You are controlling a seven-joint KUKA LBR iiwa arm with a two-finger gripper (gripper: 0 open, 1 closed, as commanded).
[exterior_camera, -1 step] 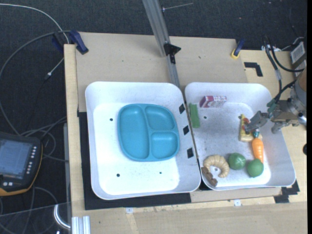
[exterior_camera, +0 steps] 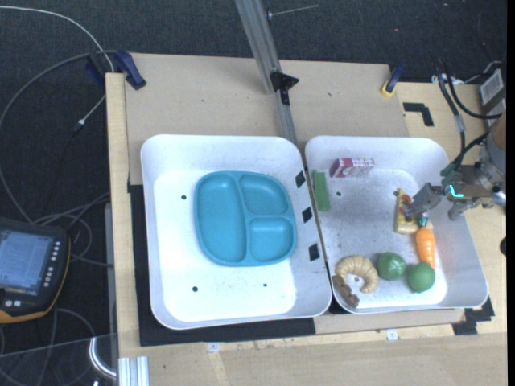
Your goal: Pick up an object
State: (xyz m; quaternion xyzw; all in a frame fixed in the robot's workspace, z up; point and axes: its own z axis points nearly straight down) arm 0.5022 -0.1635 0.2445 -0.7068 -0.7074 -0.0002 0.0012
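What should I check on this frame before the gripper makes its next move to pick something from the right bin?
1. Gripper is over the right bin, at its right side: ok.
2. A target lies close: the small yellow toy and the carrot sit just beside the gripper: ok.
3. Nothing between the fingers yet: cannot tell, they are too small and blurred.
4. Target stands apart from its neighbours: not ok, the yellow toy and carrot look as if they touch.
5. Other items stay out of the way: the croissant, two green balls and pink box lie apart from the gripper: ok.
6. Blue divided plate lies in the left bin, away from the work: ok.
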